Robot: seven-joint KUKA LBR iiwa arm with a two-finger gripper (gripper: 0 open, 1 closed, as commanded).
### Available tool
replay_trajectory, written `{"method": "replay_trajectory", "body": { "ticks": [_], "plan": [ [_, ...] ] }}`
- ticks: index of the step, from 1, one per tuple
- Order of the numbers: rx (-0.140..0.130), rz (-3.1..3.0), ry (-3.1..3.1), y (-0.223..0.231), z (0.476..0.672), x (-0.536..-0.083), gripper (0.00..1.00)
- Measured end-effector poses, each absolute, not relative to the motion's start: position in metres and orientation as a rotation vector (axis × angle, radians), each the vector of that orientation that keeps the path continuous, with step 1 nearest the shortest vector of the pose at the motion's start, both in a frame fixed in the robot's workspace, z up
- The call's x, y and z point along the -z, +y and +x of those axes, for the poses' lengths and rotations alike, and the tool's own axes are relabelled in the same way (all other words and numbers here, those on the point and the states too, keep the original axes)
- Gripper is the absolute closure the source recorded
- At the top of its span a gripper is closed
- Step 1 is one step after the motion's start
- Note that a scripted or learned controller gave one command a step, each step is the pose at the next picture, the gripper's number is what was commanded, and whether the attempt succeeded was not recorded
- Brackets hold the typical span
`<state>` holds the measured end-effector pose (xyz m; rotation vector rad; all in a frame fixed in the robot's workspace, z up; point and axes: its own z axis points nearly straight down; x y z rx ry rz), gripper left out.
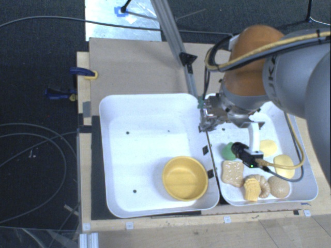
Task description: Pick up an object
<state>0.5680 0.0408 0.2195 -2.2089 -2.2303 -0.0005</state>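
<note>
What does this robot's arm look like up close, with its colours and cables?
The arm is a thick, rounded grey tube with a glossy orange band above the wrist. A yellow cable and a black one run along its top. Below sits a boxy metal wrist block, and a black fitting with a small green light.

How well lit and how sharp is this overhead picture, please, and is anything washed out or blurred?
In the camera view, lighting is even and soft; the left bin is nearly blown out to plain white; the yellow bowl stays clear with a faint shadow; the arm looms large and slightly soft near the lens; a bright patch glares on the floor at top.
</note>
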Motion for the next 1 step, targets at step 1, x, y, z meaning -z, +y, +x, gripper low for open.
{"method": "replay_trajectory", "body": {
  "ticks": [1],
  "plan": [
    [0.002,-2.207,-2.232,0.0966,0.539,-0.2234,1.0]
  ]
}}
